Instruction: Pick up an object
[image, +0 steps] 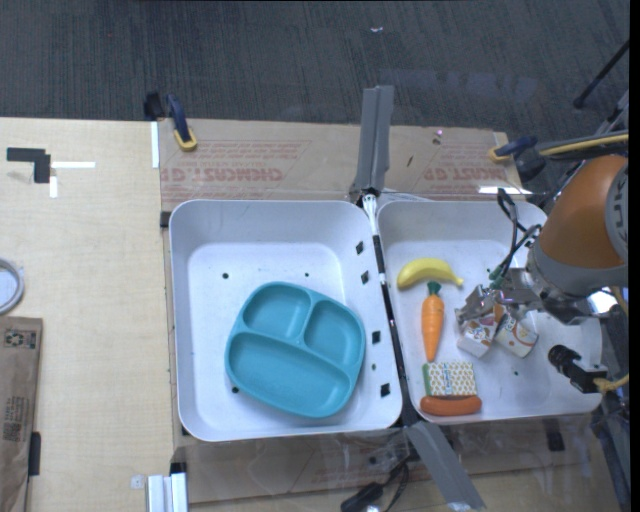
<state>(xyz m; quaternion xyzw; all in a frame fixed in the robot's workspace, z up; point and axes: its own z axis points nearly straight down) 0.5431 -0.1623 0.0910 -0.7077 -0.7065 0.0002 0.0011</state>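
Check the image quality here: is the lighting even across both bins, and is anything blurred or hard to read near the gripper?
Camera view: light is even and soft over both bins, with faint shadows under the blue divided plate and the banana; the carrot is crisp; the gripper sits in a cluttered, slightly smeared patch over small cartons, so its fingers cannot be read; dark floor above lacks detail.

Tape roll (6, 287), clamp (180, 124)

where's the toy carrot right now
The carrot lies in the right bin, near its left wall, just below the banana and above the small patterned block.
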